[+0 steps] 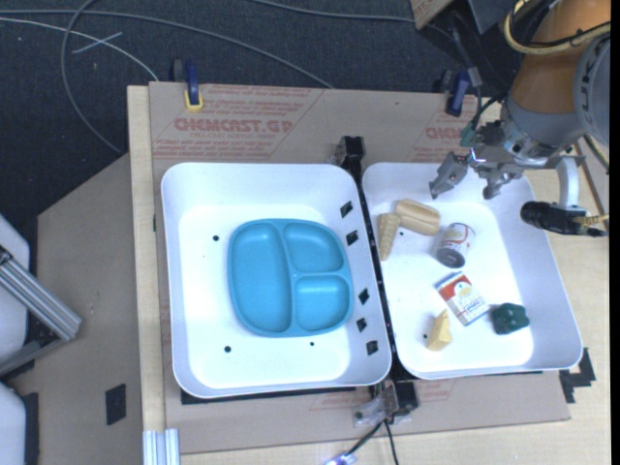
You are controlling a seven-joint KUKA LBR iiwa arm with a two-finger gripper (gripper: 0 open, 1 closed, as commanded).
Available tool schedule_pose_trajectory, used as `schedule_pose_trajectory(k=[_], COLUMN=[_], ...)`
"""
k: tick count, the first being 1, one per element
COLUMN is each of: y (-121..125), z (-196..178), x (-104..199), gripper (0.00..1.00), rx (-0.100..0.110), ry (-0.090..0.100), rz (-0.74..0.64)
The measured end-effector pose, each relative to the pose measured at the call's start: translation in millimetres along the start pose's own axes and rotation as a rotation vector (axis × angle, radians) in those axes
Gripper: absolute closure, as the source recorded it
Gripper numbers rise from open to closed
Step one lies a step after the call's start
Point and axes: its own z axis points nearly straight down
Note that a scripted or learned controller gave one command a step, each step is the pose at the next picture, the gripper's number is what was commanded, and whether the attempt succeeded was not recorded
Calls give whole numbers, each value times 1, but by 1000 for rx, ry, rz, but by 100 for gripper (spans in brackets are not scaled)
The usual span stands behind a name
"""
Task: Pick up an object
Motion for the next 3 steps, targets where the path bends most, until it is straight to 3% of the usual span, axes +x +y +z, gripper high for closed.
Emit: schedule_pose_trajectory(k=[1,3], y=[3,-1], z=[-9,90], x=[0,-13], gripper=[0,0], rx=[-15,-11], ry=[-2,-2], rz=[-3,-1])
